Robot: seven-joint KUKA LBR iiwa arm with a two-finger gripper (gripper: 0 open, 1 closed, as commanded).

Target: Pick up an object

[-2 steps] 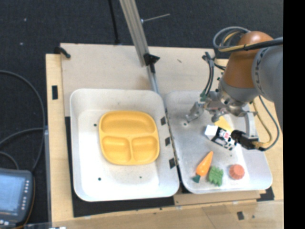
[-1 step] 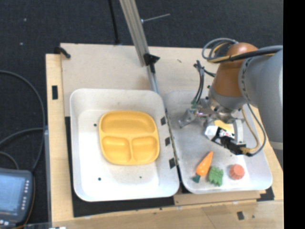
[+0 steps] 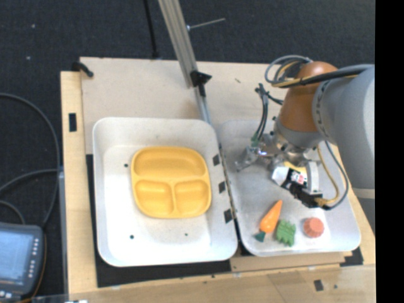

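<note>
From where I am standing, the grey arm (image 3: 344,125) with its orange band (image 3: 297,109) is reaching in from three o'clock and bending down over the right-hand shallow white bin (image 3: 252,197). Its gripper (image 3: 262,156) is hanging over the eleven o'clock part of that bin, close to the wall it shares with its neighbour. Whether the gripper is open or closed, I cannot tell; it is too small and cluttered with cables.

The loose things are lying along the near side of the same bin, well apart from the gripper. A small orange toy carrot with a dark green tip (image 3: 271,215) is lying at about six o'clock in the bin, slanting so that its thick end is pointing towards one o'clock. Just beside it, at its four o'clock, a lumpy green toy vegetable (image 3: 286,232) is sitting, apparently touching the carrot's lower end. A round reddish-orange toy piece (image 3: 313,227) is resting near the green one, at its three o'clock.

The left-hand shallow white bin (image 3: 113,232) is holding a yellow plastic plate with three compartments (image 3: 170,182), lying flat near the middle.

Both bins are sitting on the pale wooden bench (image 3: 139,87). A silver metal rail (image 3: 177,30) is slanting down from twelve o'clock towards the gap between the bins.
</note>
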